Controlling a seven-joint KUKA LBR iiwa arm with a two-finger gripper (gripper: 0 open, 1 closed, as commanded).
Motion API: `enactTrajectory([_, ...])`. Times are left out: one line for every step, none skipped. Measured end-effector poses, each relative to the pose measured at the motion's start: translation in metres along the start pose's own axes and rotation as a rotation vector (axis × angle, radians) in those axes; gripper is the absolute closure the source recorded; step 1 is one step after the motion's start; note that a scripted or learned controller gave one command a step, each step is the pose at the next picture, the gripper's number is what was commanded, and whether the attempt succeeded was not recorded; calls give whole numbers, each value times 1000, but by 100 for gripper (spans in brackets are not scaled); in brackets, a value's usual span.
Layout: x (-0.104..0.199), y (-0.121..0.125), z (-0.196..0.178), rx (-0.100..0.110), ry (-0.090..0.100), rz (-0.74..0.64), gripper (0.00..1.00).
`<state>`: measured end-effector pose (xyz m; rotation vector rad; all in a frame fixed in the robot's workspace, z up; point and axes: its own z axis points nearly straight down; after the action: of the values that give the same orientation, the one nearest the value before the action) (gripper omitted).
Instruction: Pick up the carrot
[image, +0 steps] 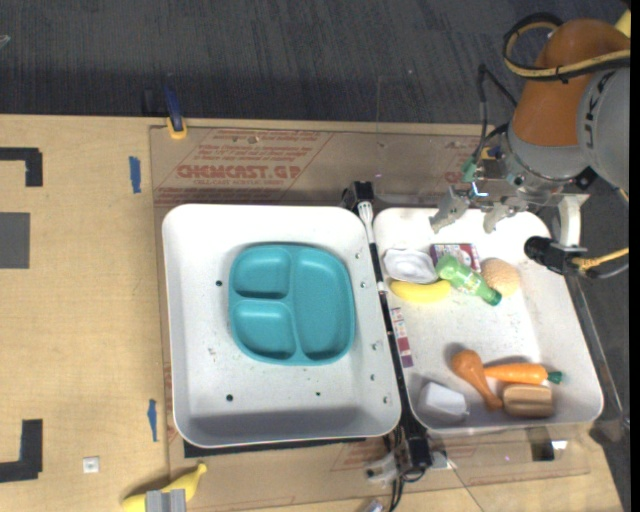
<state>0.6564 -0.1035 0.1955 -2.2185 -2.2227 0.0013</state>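
Observation:
The carrot (515, 374), orange with a small green tip pointing right, lies flat near the front of the right bin (570, 330). It rests between an orange pear-shaped piece (469, 368) on its left and a brown bread-like block (527, 400) in front. My gripper (470, 214) hangs over the back edge of the right bin, far behind the carrot. Its two fingers are spread apart, open, with nothing between them.
At the back of the right bin lie a white cup (410, 264), a yellow banana (422, 291), a green bottle (468, 277), a small red-and-white box (452, 252) and a tan bun (502, 275). A white wedge (443, 399) sits front left. The left bin (190, 330) holds a teal divided plate (293, 302).

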Motion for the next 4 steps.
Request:
enactTrajectory([4, -62, 74, 3, 1, -244, 0])
enactTrajectory([-21, -146, 83, -2, -1, -718, 0])
enactTrajectory([-42, -176, 61, 0, 2, -636, 0])
enactTrajectory([-40, -174, 106, -6, -3, -892, 0])
